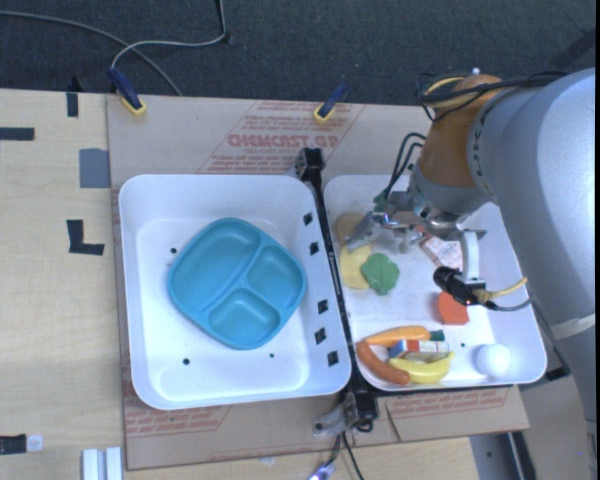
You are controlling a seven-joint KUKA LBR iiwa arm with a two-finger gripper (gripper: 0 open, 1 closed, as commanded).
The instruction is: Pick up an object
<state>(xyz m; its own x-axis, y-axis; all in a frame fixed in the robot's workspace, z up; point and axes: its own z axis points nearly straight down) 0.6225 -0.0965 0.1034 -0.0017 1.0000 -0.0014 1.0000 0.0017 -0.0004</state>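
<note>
Jaws (385,230) sit low over the right bin's (510,258) upper-left area, at roughly ten o'clock of that bin; whether they are open or closed cannot be told from this slanted view, and nothing is visibly between them. Directly below them, at six o'clock, lie a green object (382,272) and a pale yellow object (355,267), touching each other and close beside the bin's left wall. A tan object (347,226) lies at nine o'clock of the jaws, near the same wall.

Further out, at four o'clock of the green object, an orange-red object (453,311) sits near the bin's middle. Along the near rim, at six o'clock of the bin, a cluster is packed together: a carrot-like piece (400,335), a yellow banana shape (425,370), a reddish sausage shape (375,366) and a small multicoloured block (425,348). A white ball (494,359) rests at the five o'clock corner. Open floor in this bin is limited to a strip between the green object and the near cluster.

The left bin (150,268) holds a blue divided plate (237,281), centred, with clear margin to all four walls.

The arm (540,168) enters from three o'clock, its orange band (455,148) above the wrist, wrist angled down toward nine o'clock. Both bins rest on cardboard (270,138) on the table (40,298).
</note>
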